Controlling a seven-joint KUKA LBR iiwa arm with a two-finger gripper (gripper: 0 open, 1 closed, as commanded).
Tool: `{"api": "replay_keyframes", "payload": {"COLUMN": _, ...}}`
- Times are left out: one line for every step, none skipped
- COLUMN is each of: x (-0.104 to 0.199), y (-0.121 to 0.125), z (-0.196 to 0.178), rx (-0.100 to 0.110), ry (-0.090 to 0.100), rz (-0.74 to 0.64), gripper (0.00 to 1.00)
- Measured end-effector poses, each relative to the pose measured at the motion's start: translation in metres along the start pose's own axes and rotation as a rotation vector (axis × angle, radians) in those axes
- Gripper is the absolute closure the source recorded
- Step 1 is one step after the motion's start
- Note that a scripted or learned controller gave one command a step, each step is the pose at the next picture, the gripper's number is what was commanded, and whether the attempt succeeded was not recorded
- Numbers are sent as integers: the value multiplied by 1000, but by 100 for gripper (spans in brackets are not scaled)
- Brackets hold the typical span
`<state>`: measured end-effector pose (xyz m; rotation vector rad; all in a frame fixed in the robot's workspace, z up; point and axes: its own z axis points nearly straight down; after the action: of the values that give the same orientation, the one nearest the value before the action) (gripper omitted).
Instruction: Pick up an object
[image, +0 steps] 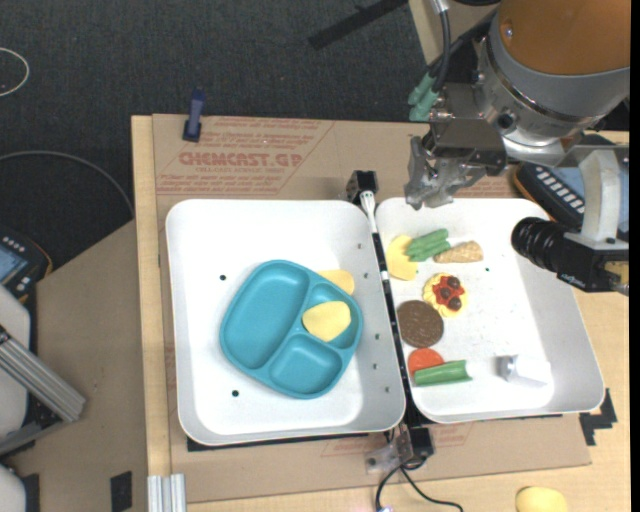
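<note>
Fixed overhead camera, slanted down on both bins

Toy foods lie scattered in right bin.

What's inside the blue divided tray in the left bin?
A yellow piece lies in a compartment of the blue tray; another yellow item peeks from behind its rim, mostly hidden.

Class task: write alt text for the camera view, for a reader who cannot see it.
A grey robot gripper hovers over the far edge of the right bin, which holds small toy foods. The left bin holds a blue divided plate with a yellow piece on it.
</note>
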<state>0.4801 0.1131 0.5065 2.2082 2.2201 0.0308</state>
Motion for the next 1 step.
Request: {"api": "replay_keyframes", "payload": {"x": 29, "y": -6, "z": 156, "rx": 37, "ry": -11, "rz": 4, "gripper": 100}}
